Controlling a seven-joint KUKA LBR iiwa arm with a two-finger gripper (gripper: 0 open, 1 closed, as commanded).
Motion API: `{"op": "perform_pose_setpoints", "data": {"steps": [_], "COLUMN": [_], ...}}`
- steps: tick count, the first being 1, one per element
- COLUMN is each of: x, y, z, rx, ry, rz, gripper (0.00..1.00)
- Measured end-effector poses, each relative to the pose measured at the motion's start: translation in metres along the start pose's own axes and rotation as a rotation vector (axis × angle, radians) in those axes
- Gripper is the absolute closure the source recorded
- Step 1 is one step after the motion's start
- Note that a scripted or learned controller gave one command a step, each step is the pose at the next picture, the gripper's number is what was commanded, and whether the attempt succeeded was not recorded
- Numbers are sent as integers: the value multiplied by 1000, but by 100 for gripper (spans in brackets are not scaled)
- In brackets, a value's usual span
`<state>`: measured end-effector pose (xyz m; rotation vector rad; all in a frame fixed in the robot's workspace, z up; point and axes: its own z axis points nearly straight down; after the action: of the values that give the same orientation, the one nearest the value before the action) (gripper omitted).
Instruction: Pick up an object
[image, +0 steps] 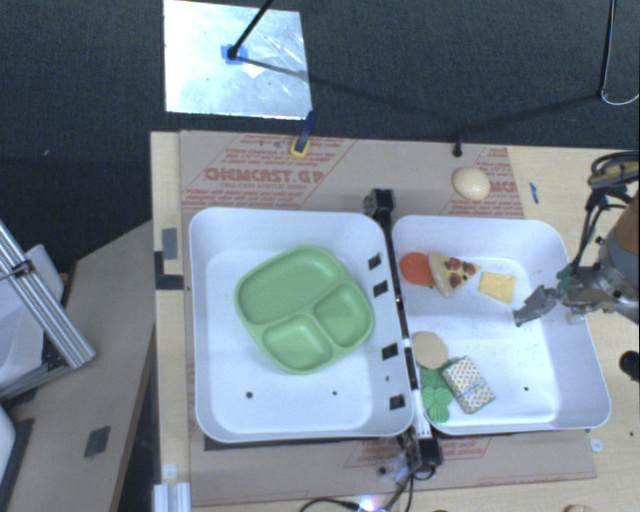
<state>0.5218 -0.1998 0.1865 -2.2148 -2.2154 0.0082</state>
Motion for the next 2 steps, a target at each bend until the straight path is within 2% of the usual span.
{"op": "perform_pose_setpoints", "data": {"steps": [1, 2], "x": [0, -4], "y": [3, -3], "z": [-6, 54], "rx": [-11, -7], "ry": [-3, -1], "rz": [-3, -1], "gripper": [0, 0]}}
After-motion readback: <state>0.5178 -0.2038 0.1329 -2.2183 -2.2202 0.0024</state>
